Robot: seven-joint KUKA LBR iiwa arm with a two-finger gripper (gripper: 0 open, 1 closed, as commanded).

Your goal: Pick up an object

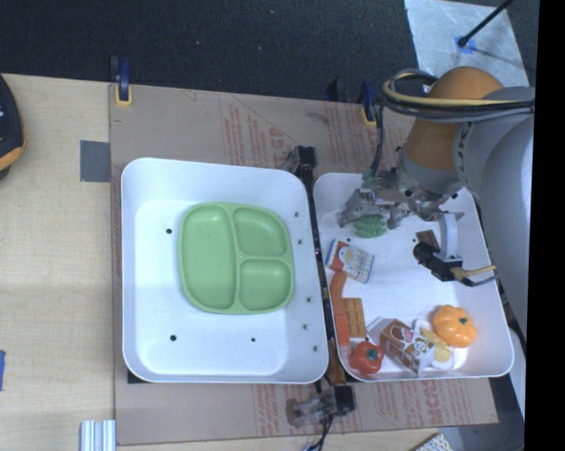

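Two white bins share the bench; over the right bin (480, 273) the gripper (374, 211) hangs directly above a green object (368, 227); jaw state unclear.

Grey arm (507, 154) reaching in from the right of the camera view, bulky and rounded at the edge, capped by the orange band (458, 92) above the wrist. Wrist pitched downward and leftward from there. Gripper (368, 209) lowest and farthest left of it all, metal fingers splayed below the wrist; too foreshortened and cluttered to judge their spacing.
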